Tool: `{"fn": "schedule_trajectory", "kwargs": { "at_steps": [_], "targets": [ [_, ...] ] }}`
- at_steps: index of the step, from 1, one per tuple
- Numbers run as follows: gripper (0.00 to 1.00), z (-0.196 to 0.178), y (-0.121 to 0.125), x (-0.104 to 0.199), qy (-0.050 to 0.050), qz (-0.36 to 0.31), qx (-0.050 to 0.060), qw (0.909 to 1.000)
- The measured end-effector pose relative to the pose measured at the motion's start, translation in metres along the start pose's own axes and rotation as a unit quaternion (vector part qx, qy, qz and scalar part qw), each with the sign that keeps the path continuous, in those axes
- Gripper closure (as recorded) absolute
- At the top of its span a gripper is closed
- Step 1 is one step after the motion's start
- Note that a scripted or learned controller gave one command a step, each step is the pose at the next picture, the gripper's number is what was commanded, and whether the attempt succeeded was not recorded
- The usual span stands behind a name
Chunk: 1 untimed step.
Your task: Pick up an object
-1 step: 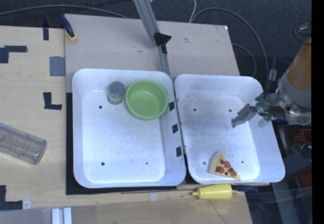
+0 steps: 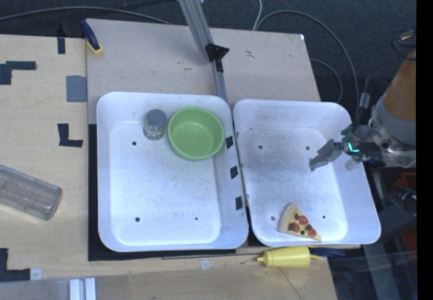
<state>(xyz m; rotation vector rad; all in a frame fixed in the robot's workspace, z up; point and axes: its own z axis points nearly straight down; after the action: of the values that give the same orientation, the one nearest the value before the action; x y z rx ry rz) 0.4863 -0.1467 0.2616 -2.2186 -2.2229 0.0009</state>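
Note:
My gripper (image 2: 336, 160) hangs over the right edge of the right bin (image 2: 270, 112), open, with nothing between its fingers. One grey finger (image 2: 323, 156) points down-left into the bin. A toy pizza slice (image 2: 298, 222) lies near the front of that bin, well below the gripper and apart from it. The left bin (image 2: 122, 224) has a green bowl (image 2: 196, 133) at its back right. A small grey can (image 2: 155, 124) stands upright just left of the bowl.
A yellow squeeze bottle (image 2: 287, 257) lies on the bench just outside the right bin's front rim. A clear plastic container (image 2: 27, 191) lies at far left. A metal pole (image 2: 193, 11) slants across the back, and cables run behind the bins.

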Motion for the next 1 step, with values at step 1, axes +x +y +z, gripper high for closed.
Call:
{"fn": "schedule_trajectory", "kwargs": {
  "at_steps": [1],
  "targets": [
    [0.00,0.0439,0.0020,0.0030,0.000,0.001,0.003,1.0000]
  ]
}}
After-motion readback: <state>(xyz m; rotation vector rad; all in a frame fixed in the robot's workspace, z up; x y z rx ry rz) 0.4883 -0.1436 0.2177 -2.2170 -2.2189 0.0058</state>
